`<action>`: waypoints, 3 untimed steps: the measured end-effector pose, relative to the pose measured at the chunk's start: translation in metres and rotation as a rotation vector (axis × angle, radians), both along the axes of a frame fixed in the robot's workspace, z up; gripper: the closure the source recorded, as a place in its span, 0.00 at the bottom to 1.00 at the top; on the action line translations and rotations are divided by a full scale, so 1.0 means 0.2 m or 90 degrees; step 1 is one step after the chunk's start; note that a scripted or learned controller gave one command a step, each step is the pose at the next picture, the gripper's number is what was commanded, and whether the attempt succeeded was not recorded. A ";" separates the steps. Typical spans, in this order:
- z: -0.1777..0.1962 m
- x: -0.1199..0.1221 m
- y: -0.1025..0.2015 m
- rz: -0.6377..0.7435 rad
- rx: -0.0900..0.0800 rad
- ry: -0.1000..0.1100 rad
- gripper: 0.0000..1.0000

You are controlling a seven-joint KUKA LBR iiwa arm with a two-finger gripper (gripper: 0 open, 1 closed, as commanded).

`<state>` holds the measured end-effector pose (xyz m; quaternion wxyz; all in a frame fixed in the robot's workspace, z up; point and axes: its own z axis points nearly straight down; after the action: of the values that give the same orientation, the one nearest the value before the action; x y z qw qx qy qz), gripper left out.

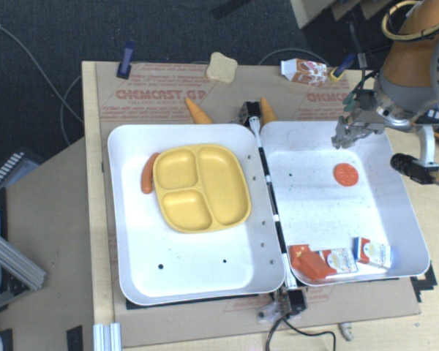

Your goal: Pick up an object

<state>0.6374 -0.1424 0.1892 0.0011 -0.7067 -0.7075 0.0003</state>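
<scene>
My pincer (pixel 346 139) hangs over the right bin's (pixel 402 218) far edge; its opening I cannot tell, nothing visibly held. Red disc (pixel 345 175) lies just beside it, unpicked. Task not begun.

Grey arm's two-finger gripper (pixel 346 139) hangs over right shallow white bin (pixel 395 218) near its far edge, nothing between its fingers; flat round red disc (pixel 345 175) lies just below it. Yellow three-compartment plastic tray (pixel 202 187) sits in left white bin (pixel 132 262), orange sausage (pixel 147 174) touching its left edge.
</scene>
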 end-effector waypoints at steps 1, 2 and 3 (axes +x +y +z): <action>0.01 0.00 0.00 0.000 -0.001 -0.002 0.00; -0.37 -0.03 -0.25 -0.001 -0.001 0.000 0.00; -0.53 -0.07 -0.29 -0.001 0.000 0.000 0.00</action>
<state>0.6227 -0.1999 0.0841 0.0011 -0.7072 -0.7070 0.0008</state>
